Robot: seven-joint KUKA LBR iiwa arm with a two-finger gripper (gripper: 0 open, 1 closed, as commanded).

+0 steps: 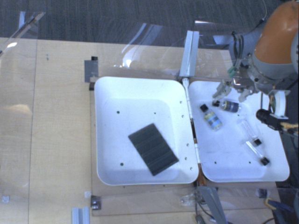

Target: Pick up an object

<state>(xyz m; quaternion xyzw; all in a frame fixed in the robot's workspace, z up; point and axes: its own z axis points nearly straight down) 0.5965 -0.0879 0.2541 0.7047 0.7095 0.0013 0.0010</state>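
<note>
My gripper [231,95] hangs over the far part of the right bin [224,164], its two fingers spread apart, so it is open with nothing between them. Just below the fingertips lies a small dark bottle [230,107] on its side. To its left lies a small clear bottle with a blue label and black cap [212,118]. Near the bin's right side rests a clear tube with a black end [256,149]. A dark ribbed rectangular pad [153,149] lies flat in the left bin [107,125].
A metal post [188,55] stands behind the seam between the two bins. The grey arm with its orange band [275,31] comes in from the upper right. A black part [268,119] juts over the right bin's right edge.
</note>
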